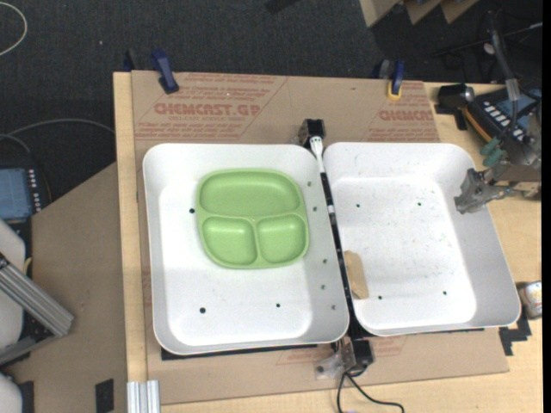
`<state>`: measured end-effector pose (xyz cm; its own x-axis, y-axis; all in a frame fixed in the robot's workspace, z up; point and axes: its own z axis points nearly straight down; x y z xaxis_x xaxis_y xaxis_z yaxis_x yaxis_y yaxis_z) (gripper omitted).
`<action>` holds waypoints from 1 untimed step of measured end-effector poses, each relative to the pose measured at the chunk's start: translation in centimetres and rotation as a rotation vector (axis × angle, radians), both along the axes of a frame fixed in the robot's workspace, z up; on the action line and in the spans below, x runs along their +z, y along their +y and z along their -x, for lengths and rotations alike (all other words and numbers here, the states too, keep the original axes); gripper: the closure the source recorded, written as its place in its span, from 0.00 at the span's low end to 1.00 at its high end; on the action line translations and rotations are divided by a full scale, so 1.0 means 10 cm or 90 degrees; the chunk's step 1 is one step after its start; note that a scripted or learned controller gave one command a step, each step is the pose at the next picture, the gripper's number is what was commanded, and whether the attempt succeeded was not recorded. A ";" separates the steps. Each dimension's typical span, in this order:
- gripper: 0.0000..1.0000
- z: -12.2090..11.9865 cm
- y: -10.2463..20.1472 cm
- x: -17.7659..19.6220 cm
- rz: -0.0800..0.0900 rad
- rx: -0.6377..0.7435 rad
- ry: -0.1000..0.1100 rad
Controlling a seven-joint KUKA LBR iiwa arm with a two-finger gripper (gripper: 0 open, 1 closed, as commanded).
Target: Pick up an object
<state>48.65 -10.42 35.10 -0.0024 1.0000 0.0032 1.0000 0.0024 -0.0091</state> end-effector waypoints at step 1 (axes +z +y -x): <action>1.00 -0.03 1.47 0.53 -0.001 0.010 -0.010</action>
